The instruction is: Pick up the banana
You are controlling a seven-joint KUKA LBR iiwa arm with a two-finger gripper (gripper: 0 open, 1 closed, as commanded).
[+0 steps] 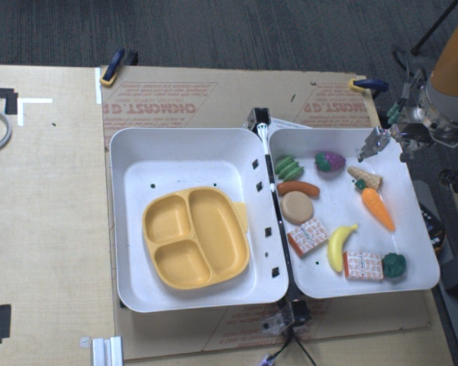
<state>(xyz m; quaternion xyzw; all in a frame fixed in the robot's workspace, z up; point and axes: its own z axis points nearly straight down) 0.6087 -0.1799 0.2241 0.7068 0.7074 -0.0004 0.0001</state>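
Yellow banana (337, 245) in right bin (412, 227), jaws (382, 141) empty, slightly parted, arm cropped

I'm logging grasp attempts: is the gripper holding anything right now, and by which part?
Nothing is held. The gripper hangs over the right bin's far right corner with nothing between its fingers; the banana lies in that bin, apart from it.
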